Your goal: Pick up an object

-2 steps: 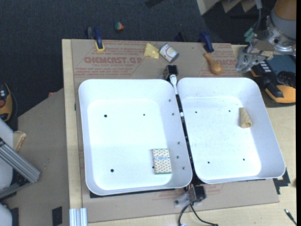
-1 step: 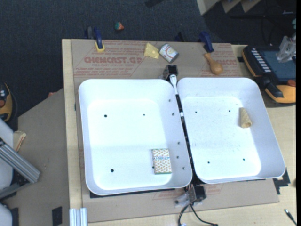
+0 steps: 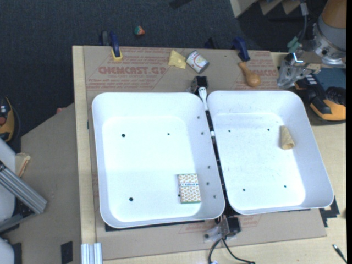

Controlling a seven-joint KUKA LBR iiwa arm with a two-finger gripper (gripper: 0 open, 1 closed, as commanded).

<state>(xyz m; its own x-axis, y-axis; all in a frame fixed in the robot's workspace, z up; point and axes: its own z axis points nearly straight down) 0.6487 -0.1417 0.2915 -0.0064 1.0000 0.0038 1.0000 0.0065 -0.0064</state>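
A small patterned box lies flat in the left bin, near its front right corner. A tan cork-shaped piece rests in the right bin, close to its right wall. My gripper hangs at the upper right, above the bench just behind the right bin's far right corner. It is well away from both objects, and nothing shows in it.
Behind the bins on the brown board lie a yellow wedge, a small white and grey box and a wooden pear-shaped piece. Blue clamps hold the board's far edge. The arm stands at the top right.
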